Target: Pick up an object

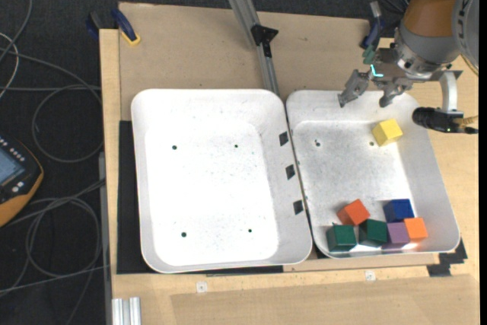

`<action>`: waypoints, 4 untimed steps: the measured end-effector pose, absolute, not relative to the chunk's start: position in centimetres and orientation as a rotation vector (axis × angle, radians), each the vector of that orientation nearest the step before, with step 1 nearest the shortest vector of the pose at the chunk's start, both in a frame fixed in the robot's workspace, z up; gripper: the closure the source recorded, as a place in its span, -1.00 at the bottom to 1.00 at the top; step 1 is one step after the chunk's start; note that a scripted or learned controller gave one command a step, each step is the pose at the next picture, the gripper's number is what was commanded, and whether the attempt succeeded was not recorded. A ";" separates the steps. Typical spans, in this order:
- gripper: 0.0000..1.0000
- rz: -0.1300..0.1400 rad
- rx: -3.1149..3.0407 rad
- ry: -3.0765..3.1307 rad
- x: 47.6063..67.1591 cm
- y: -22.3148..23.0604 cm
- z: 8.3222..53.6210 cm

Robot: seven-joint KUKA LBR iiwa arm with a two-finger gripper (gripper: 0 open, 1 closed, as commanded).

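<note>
Pincer (370, 92) spread, gripping nothing, hovering over right bin's (327, 164) far rim | yellow cube (386, 132) alone just beside it, likeliest target | other blocks (377, 228) crowd near corner, harder to grip

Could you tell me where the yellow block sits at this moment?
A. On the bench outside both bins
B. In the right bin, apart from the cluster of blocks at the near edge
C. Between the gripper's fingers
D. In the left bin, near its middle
B: the yellow block lies alone in the far part of the right bin, well away from the cluster of blocks at its near edge, with the open gripper above and clear of it.
</note>
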State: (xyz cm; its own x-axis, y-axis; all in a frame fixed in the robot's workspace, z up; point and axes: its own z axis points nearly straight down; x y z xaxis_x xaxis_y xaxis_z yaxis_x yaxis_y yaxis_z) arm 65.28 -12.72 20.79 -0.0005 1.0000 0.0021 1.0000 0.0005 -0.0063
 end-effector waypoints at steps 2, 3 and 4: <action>-1.00 0.006 -2.219 -2.218 65.4 -13.7 16.1; -1.00 0.007 -2.219 -2.217 65.7 -14.6 10.6; -1.00 0.003 -2.220 -2.220 65.7 -14.6 10.0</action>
